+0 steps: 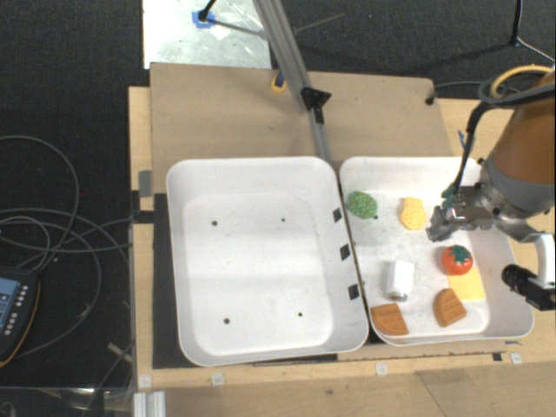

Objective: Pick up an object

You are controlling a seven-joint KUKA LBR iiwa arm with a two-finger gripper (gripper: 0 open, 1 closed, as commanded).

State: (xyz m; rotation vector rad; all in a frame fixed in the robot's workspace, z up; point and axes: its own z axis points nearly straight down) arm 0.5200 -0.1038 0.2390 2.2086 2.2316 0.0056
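Note:
The right bin (434, 170) holds several small objects. A green broccoli-like piece (362, 204) lies near its left wall and a yellow corn piece (413, 214) sits beside it. Further forward are a red tomato (457, 259) on a yellow block (472, 285), a white cylinder (399, 278) and two brown bread pieces (390, 320) (449, 307). My gripper (441, 225) hangs over the right bin, just right of the corn and above-left of the tomato. Nothing visible is held in it.
The left bin (252, 259) lies beside the right one, their walls meeting at the middle with black clips (345, 252). A grey tripod pole (291, 55) slants across the back of the bench. Cables lie on the floor at the left.

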